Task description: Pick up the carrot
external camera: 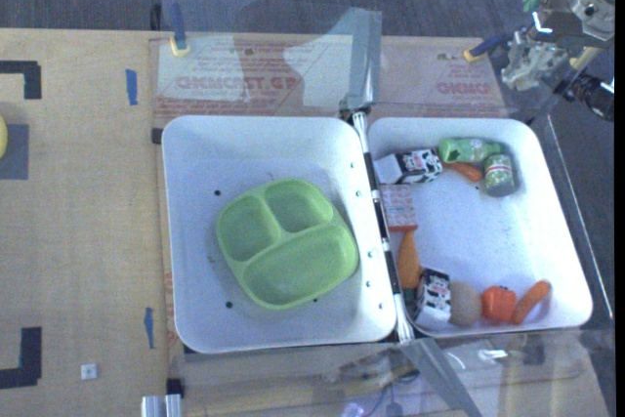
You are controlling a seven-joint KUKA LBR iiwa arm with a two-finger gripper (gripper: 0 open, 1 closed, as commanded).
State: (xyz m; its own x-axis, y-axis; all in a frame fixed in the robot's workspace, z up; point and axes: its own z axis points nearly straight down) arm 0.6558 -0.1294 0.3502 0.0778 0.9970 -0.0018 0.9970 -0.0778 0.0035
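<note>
Camera view has the tool (532, 62) at the upper right, hovering above the desk (78, 239) just beyond the far rim of the right-hand shallow white plastic bin (488, 239); whether it is open or closed cannot be told, and nothing shows in its grip. The smooth, tapered orange carrot (532, 299) lies well apart from the tool, at the opposite, near-right corner of that right bin, tilted on a slant and touching a bright orange-red rounded toy vegetable (498, 304) on its left. Beside that sits a beige rounded piece (465, 305), then a small black-and-white printed carton (435, 296). A second orange, elongated piece (408, 259) lies along the bin's left wall. At the far end are another black-and-white carton (421, 163), a glossy green bottle-like item (467, 149) and a small green-labelled can (499, 174).

The left white bin (195, 308) holds a matte lime-green divided plastic plate (285, 241) with three compartments and rounded corners. The desk is pale wood-grained board marked with black and blue tape.
</note>
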